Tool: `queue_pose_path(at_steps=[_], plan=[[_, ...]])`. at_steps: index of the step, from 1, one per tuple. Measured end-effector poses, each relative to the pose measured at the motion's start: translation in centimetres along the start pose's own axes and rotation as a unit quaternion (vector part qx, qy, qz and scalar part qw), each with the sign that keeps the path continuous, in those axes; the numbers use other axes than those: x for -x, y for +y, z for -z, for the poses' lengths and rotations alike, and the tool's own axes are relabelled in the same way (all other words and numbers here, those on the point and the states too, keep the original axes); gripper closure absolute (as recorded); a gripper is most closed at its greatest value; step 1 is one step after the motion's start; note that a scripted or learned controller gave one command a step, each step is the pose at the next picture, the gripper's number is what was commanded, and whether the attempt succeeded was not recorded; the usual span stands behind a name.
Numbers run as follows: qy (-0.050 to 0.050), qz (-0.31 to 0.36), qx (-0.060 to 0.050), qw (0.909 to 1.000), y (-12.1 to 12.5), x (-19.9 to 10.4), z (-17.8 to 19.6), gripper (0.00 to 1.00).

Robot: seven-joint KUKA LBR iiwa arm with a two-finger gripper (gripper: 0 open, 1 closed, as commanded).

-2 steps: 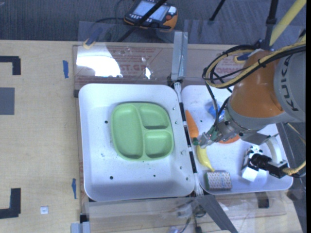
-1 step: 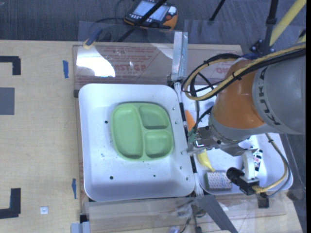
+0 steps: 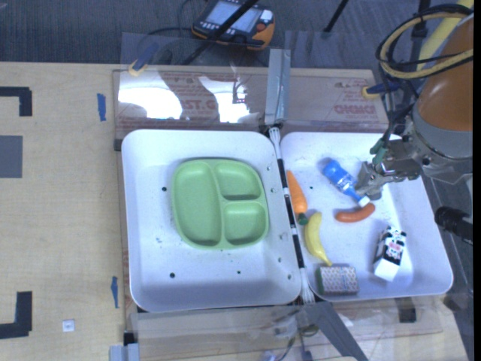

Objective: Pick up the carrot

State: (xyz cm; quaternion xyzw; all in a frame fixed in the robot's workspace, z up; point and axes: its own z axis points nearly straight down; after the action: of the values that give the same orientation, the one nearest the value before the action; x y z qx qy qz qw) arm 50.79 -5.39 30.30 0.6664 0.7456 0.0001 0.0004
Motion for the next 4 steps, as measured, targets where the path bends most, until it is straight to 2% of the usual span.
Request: queue_pose_path(at_steps=[1,2,3,4], plan=[[0.001,-0.093,-0.002,0.9957,-2.2,-5.8,-3.6,1.00],[0.000,-0.131,-0.001,0.9913,-2.0,-3.6,6.0,1.00],[0.000,-0.270,-0.002,0.9628,0.8,-8.2,1.5,1.00],[0.000,-0.404,-0.003,0.9149,-1.9,-9.5,-9.2,1.00]])
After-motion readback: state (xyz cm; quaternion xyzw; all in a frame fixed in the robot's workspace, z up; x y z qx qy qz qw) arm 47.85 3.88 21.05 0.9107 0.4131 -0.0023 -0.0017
